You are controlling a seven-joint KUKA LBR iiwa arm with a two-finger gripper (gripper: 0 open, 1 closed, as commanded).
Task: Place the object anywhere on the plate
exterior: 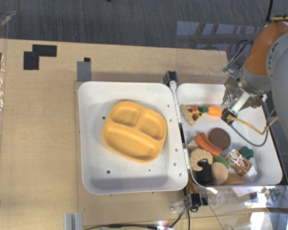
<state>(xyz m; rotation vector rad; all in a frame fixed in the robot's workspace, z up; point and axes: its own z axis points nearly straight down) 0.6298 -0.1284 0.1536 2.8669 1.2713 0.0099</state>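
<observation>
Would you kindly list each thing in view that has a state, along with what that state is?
Yellow three-compartment plastic plate: upright in the left white bin, nothing on it.
Toy pizza slice: flat in the right white bin, touching the orange toy carrot.
Round brown toy patty: lying flat.
Small toy carton: lying on its side.
Tool: low over the right bin, beside the carrot.

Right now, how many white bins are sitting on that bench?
2. The left bin holds the yellow plate. The right bin holds a jumble of toy food, and the gripper hangs over it.
</observation>
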